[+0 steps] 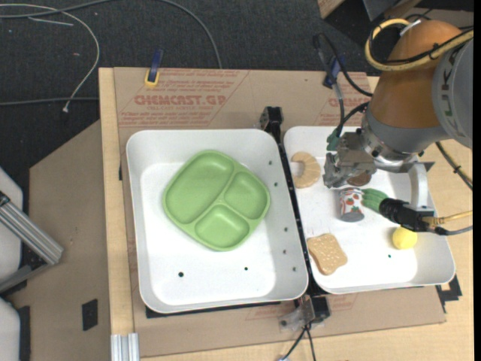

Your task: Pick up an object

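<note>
Setting: robotics lab. My worktop (pixel 113 201) is taped cardboard holding two white bins (pixel 143 156); loose cables (pixel 90 36) cross dark carpet (pixel 225 21).

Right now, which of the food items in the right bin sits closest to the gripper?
The small can, directly below the gripper. The toast slice, the lemon and the bagel piece all lie farther off.
</note>
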{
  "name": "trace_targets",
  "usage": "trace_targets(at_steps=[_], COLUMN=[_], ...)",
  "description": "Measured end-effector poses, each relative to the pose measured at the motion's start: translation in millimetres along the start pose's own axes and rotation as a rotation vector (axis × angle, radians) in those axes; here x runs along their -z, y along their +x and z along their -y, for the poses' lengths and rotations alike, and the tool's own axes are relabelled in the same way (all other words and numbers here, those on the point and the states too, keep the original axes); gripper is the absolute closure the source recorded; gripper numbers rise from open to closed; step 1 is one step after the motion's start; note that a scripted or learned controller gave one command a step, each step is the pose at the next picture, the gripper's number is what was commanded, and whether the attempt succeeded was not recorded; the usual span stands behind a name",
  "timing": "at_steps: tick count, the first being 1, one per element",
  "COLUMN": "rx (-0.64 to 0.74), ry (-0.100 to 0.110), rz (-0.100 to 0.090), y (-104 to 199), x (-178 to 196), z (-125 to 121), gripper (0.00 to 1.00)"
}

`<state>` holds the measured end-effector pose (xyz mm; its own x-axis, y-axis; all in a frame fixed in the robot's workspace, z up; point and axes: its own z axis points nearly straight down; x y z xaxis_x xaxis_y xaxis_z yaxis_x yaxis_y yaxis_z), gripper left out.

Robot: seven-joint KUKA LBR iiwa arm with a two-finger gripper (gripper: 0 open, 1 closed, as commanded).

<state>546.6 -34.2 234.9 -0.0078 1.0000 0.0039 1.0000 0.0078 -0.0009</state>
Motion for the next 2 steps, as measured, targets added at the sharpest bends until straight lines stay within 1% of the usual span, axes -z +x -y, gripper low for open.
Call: trace_targets(at_steps=[1,2], rx=[-0.001,-0.002], ry=[-0.003,-0.002], rz=[0.001,0.001], y=[58,106], x=[6,4], z=[-10,-22], gripper=[1.00,1.00])
